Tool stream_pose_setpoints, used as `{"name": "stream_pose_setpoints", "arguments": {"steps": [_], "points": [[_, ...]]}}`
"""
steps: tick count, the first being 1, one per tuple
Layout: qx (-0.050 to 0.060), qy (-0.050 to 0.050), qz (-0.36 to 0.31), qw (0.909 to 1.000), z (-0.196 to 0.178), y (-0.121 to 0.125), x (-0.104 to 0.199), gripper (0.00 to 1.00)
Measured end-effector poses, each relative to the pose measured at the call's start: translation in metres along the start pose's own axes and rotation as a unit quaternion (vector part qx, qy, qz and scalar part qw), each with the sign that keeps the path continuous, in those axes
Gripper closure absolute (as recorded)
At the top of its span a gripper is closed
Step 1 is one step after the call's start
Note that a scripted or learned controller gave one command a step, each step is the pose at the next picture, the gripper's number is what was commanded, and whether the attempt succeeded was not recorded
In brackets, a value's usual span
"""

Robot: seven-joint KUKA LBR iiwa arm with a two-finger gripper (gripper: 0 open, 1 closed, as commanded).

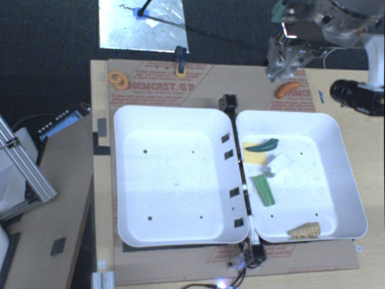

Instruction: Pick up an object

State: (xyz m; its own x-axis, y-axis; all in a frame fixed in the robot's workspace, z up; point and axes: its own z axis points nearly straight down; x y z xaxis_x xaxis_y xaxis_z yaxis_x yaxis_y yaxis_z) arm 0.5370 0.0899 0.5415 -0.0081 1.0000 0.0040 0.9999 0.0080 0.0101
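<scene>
My gripper [283, 65] hangs above the far edge of the bench, beyond the right bin [337, 161], with nothing seen between its fingers. In the right bin lie a dark green curved piece [263, 144] on a yellow block [254, 156], a small grey-white object [274, 163], a green stick [263, 189] and a tan ridged cone [304, 229] near the front wall. All of them lie well in front of the gripper.
The left bin [174, 173] sits beside the right one. On the cardboard behind the bins lie an orange sausage-shaped thing [287, 90], an orange ring [118, 80] and a blue-yellow clamp [180, 61]. A shiny metal sheet [143, 18] lies further back.
</scene>
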Motion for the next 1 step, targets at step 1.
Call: {"name": "stream_pose_setpoints", "arguments": {"steps": [1], "points": [[0.004,-0.002,0.002,1.0,0.0059,-0.027,-0.0106,1.0]]}}
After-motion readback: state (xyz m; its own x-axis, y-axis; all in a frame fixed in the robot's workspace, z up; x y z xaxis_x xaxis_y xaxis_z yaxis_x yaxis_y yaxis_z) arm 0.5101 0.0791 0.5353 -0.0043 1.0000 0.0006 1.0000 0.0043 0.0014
